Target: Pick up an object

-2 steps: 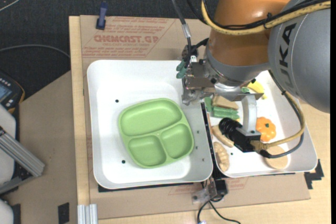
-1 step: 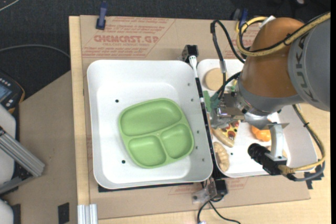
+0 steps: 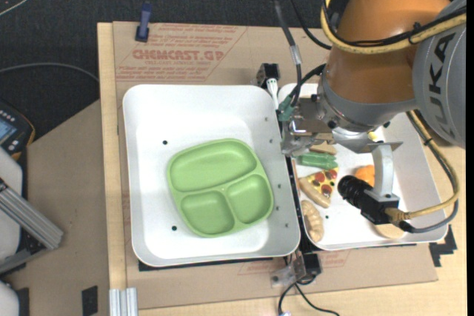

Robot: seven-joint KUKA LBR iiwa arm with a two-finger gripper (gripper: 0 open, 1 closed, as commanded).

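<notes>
Camera view, read from the left: the table [image 3: 111, 159] is topped with a flat brown cardboard sheet printed in red, and on it sits the left bin [image 3: 148, 115], a shallow white plastic tray with rounded corners and a smooth, slightly glossy floor. Lying flat in it is a green divided plate [image 3: 218, 185], matte plastic, oval, with one large compartment and two small ones. Just past the shared rims lies the right bin [image 3: 429, 174], much of it covered by the arm [image 3: 378, 33], whose big orange dome and grey casing hang above it. Along that bin's left side are small toy foods: a green bean-like piece [image 3: 318, 158], below it a pizza slice [image 3: 320, 185] with red dots, and lower a pale ridged pastry-like piece [image 3: 311, 217]; a glossy orange rounded piece [image 3: 364, 175] sits to their right. The gripper [image 3: 305, 137] is low over the bin's upper left, just above the green piece, but its metal body and cables hide the tips, so I cannot tell how wide it stands or whether it has anything. I judge this the reach-and-descend step; the next move calls for settling squarely around one small piece, clear of the bin wall.
</notes>
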